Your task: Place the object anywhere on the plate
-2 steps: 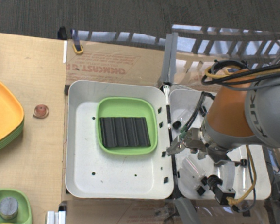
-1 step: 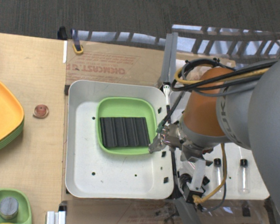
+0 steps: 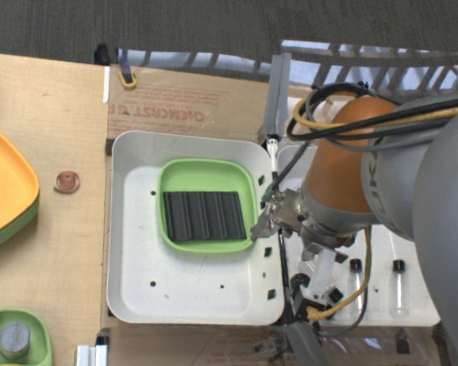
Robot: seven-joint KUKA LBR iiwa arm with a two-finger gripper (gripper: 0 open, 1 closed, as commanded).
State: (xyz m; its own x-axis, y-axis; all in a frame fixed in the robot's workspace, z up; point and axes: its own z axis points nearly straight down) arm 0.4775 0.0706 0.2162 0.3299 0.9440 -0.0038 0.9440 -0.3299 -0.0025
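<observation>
Lying flat, dark ridged object point(image 3: 202, 216) fills green plate point(image 3: 210, 173); rim margin narrow.

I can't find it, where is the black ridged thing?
In the camera view, the black ridged slab lies flat on the green plate, inside the left white bin. The arm's wrist sits just to its right.

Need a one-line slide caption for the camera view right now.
Grey arm hangs over the right bin; dark ridged slab lies on the green plate in the left bin.
</observation>
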